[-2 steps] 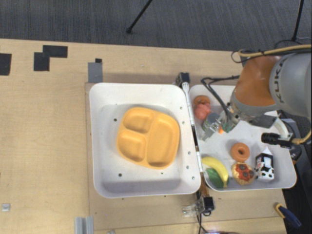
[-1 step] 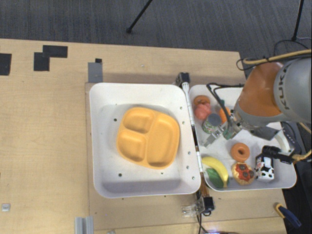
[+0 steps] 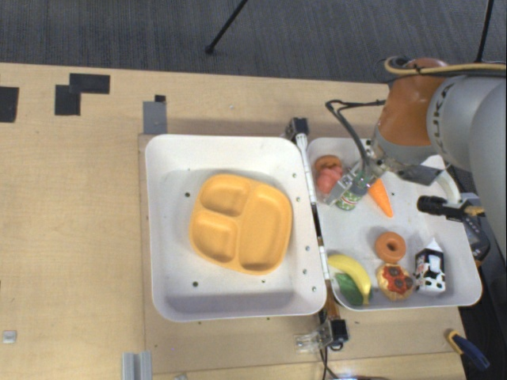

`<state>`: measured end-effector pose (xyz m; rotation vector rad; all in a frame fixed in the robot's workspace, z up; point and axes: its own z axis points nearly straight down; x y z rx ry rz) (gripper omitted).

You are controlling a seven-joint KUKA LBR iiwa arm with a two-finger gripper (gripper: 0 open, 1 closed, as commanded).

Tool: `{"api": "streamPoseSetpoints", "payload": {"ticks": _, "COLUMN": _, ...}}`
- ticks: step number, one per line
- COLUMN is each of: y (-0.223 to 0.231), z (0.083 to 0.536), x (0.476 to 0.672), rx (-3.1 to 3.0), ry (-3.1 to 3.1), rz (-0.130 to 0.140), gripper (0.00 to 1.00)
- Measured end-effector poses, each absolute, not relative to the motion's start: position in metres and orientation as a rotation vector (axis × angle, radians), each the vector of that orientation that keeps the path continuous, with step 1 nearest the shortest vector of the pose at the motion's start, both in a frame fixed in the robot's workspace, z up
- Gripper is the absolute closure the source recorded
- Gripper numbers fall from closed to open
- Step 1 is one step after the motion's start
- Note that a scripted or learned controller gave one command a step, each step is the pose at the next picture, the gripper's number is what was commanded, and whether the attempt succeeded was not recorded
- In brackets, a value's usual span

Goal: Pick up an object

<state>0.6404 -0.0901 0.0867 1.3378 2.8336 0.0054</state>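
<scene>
Orange banding marks the arm's wrist where it hangs over the top of the right bin (image 3: pixel 463 291), and its gripper (image 3: pixel 360 182) is down among the toys there, right at a small green-and-clear bottle (image 3: pixel 348 196) lying tilted between a pink-red piece of toy food (image 3: pixel 327 172) and a toy carrot (image 3: pixel 382 198). You cannot tell from this angle whether the gripper is parted or closed, or whether it has the bottle at all, so treat the grasp as unconfirmed. You are most likely at the reach-and-grasp step, with no object lifted yet. The next move calls for a firm closure on the bottle alone, then a straight lift; watch the carrot and the pink piece, which lie just beside it and could be nudged or pinched along with it. Count what is on offer in the right bin: one bottle, one pink-red piece, one carrot, one glazed doughnut (image 3: pixel 390 246), one banana (image 3: pixel 351 271) with one green item (image 3: pixel 352 287) against it, one round patterned toy (image 3: pixel 396 282), and one black-and-white carton (image 3: pixel 430 269). In the left bin (image 3: pixel 170 291) you have one yellow divided plate (image 3: pixel 240 222), upturned near the middle. Two bins in all.
</scene>
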Motion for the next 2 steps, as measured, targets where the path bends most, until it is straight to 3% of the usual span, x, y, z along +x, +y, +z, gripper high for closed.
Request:
{"api": "streamPoseSetpoints", "payload": {"ticks": 1, "y": -0.100, "z": 0.088, "x": 0.597, "rx": 1.230, "ry": 2.881, "rz": 0.005, "gripper": 0.00}}
{"api": "streamPoseSetpoints", "payload": {"ticks": 2, "y": -0.101, "z": 0.089, "x": 0.545, "rx": 0.521, "ry": 3.082, "rz": 0.002, "gripper": 0.00}}
